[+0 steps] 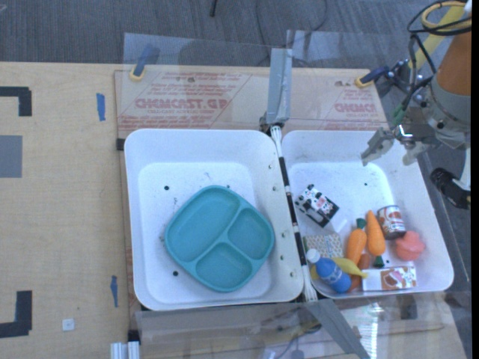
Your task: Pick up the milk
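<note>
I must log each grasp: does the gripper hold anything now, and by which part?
Nothing is held. The gripper hangs open above the right bin's far corner, apart from the milk.

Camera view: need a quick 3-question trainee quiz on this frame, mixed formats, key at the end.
1. True or false: the teal divided plate lies in the right bin.
2. Multiple choice: the cow-patterned milk carton is
A. between the claw's fingers
B. in the right bin near the divider, apart from the claw
C. on the teal divided plate
3. Fill in: the two carrots lie next to a small ____ with a red label.

Key:
1. False; it lies in the left bin.
2. B; the claw hovers open over the right bin's far right corner.
3. Can.
</note>
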Action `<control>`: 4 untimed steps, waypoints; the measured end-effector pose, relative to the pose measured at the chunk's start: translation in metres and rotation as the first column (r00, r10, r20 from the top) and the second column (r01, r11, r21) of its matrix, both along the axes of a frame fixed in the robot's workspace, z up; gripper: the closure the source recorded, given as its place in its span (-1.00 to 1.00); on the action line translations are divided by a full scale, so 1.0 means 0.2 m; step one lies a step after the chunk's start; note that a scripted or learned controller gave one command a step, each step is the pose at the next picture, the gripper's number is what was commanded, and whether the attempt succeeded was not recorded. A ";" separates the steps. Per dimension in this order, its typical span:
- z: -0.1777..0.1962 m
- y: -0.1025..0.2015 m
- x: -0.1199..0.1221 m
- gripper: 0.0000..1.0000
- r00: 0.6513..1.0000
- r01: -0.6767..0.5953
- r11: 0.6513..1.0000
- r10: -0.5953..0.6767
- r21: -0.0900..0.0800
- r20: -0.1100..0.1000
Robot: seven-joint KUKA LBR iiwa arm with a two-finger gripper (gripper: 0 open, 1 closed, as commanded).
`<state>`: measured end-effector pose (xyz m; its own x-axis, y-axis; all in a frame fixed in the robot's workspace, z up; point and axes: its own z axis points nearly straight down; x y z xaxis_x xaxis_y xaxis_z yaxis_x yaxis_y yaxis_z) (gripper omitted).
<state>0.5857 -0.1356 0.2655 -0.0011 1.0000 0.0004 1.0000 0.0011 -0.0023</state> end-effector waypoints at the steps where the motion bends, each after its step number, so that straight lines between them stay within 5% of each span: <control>1: 0.14 -0.13 -0.16 -1.00 0.996 -0.084 0.996 0.084 0.000 0.001; 2: 0.00 0.13 -0.10 -1.00 0.993 -0.114 0.993 0.114 0.000 0.000; 3: 0.31 0.23 -0.24 -1.00 0.987 -0.161 0.987 0.161 -0.002 0.003; 4: 0.02 0.35 -0.17 -1.00 0.968 -0.250 0.968 0.250 0.000 0.000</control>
<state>0.5522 -0.0647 0.2695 -0.2515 0.9679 0.0005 0.9679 0.2515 -0.0019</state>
